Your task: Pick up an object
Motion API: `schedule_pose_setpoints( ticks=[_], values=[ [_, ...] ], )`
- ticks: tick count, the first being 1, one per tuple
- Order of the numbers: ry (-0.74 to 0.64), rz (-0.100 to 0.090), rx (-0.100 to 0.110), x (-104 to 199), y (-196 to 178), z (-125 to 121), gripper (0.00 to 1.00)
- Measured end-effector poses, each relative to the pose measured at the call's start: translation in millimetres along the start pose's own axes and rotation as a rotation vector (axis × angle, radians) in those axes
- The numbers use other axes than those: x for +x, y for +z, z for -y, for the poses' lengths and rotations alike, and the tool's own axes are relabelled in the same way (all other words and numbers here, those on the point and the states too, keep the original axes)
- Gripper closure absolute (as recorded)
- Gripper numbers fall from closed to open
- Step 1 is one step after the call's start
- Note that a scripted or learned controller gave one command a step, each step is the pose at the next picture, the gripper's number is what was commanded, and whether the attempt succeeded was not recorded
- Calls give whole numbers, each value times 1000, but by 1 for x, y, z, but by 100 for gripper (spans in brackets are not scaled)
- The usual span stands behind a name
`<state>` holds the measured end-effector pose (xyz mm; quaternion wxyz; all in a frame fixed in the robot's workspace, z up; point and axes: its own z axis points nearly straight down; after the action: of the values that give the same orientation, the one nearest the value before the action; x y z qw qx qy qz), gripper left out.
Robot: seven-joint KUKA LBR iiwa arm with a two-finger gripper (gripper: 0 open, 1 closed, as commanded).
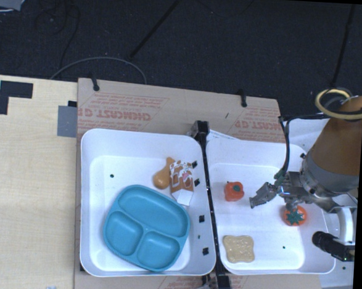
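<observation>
In the right bin (pixel 272 159), my gripper (pixel 275 200) hangs low and open, with nothing between its fingers. One dark finger (pixel 260 196) points left toward a small red tomato-like toy (pixel 233 191), a short gap away. An orange-red toy with a green top (pixel 294 216) lies just below the other finger, partly covered by it. A tan slice of toy toast (pixel 238 248) rests near the bin's front wall.
The left bin (pixel 96 159) holds a blue divided plate (pixel 146 227) and a brown-and-white gingerbread-like toy (pixel 176 176) near the divider (pixel 203 192). The arm's orange band (pixel 345 140) looms over the right bin's far right side.
</observation>
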<state>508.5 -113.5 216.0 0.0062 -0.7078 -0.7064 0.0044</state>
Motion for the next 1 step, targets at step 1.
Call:
schedule_pose_setpoints(
  ticks=[1],
  values=[
    [-2,1,-11,0,-6,-2,0]
  ],
)
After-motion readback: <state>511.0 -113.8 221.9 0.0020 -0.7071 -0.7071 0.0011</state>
